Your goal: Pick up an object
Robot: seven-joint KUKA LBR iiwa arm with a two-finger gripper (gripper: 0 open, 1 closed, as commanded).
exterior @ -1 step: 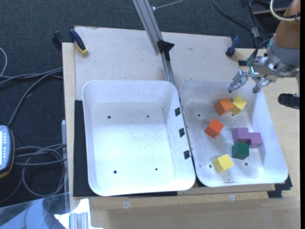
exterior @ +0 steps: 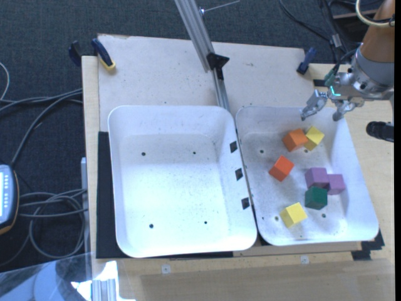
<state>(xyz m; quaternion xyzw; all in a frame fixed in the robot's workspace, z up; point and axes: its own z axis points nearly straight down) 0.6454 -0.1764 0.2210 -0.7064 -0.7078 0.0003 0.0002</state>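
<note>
You saw matt, speckled white plastic bins (exterior: 169, 168), a pale wooden bench (exterior: 156, 74), a brushed-metal rail (exterior: 194, 21) and smooth matt coloured blocks (exterior: 282, 167).

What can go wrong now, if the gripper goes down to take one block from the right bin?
1. The gripper, fingers apart, hangs over the far end of the right bin; it may strike that rim.
2. The orange block touches a yellow block, so a finger might push both away.
3. The green block sits against the purple blocks, leaving little room for fingers.
</note>
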